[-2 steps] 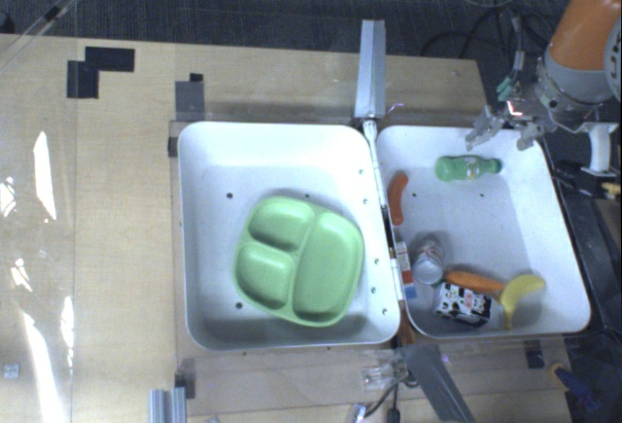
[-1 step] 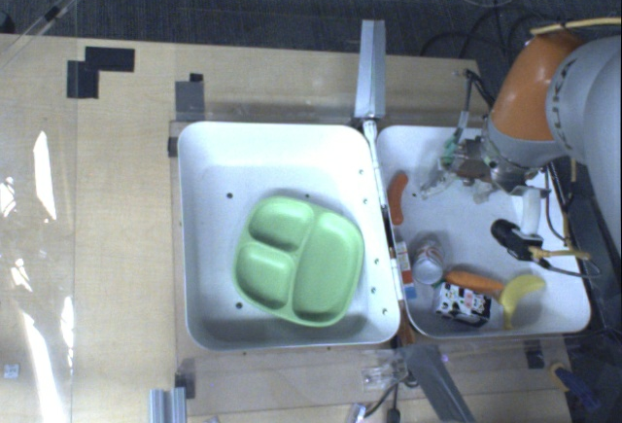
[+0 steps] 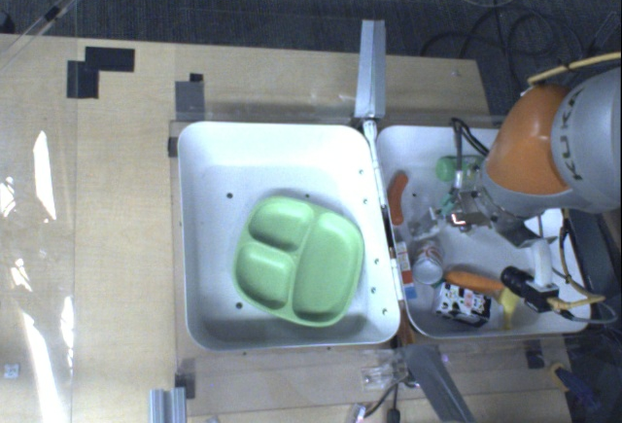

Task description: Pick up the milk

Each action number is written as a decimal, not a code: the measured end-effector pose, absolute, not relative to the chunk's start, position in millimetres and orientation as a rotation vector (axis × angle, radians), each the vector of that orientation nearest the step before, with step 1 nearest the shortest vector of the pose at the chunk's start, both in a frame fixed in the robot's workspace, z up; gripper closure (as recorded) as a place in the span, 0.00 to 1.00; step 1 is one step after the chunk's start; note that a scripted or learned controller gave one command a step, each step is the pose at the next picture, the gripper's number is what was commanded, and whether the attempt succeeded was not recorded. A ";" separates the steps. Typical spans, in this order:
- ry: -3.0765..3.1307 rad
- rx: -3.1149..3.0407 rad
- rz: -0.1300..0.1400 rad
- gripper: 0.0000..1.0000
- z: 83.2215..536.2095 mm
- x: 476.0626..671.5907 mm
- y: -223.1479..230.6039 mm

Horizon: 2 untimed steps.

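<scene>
A small black-and-white carton with a red patch, which looks like the milk (image 3: pixel 462 302), lies on its side near the front edge of the right bin (image 3: pixel 428 144). My gripper (image 3: pixel 453 210) hangs low over the middle of that bin, behind the carton and apart from it. The orange-banded wrist covers much of the gripper. I see nothing held in it.
An orange carrot-like piece (image 3: pixel 472 279) lies just behind the carton. A small pale bottle (image 3: pixel 428 267), a red-orange sausage shape (image 3: pixel 397 196) and a green item (image 3: pixel 446 166) also sit in the right bin. The left bin (image 3: pixel 204 217) holds a green divided plate (image 3: pixel 298 260).
</scene>
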<state>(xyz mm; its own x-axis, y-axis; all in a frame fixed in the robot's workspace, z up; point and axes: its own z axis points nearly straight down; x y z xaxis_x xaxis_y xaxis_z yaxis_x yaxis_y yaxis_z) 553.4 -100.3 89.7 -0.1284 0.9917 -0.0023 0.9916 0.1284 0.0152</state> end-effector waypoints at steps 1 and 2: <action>2.264 2.156 0.019 0.00 90.0 509.9 -92.7; 2.231 2.196 0.016 0.00 89.1 584.4 -87.4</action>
